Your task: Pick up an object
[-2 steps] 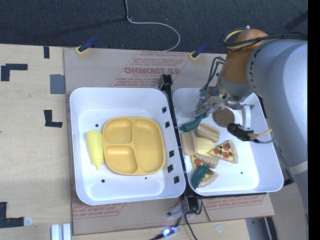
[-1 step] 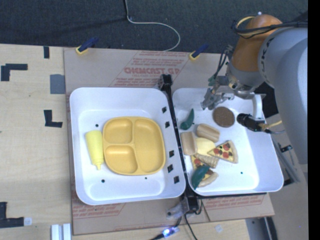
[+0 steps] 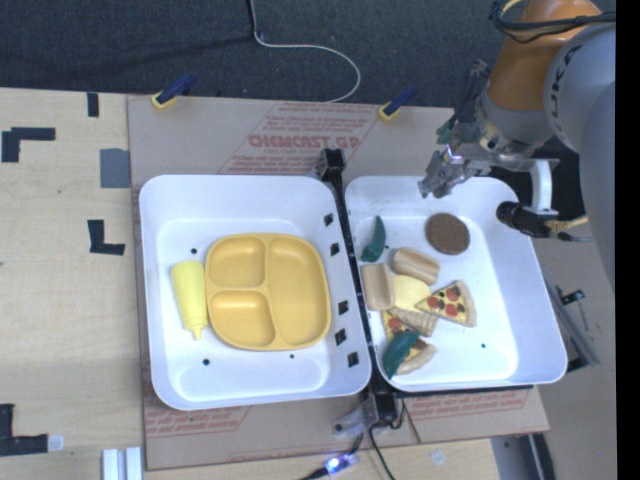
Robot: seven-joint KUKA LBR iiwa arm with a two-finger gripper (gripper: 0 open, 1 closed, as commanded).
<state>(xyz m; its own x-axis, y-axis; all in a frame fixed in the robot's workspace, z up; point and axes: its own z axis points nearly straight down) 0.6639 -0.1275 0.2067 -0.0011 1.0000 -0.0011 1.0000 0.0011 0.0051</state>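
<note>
While hovering at the right white bin's far rim, pincer aperture can't be told, nothing visibly held; round brown cookie just below, open floor rightward.

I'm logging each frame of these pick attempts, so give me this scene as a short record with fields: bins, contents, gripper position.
left bin: yellow divided plate, yellow bottle lying beside its left edge
right bin: brown round patty, pizza slice, green pepper, bread roll, other toy food clustered near the divider
gripper: above the far rim of the right bin, just beyond the patty
held object: none seen between its fingers
</note>
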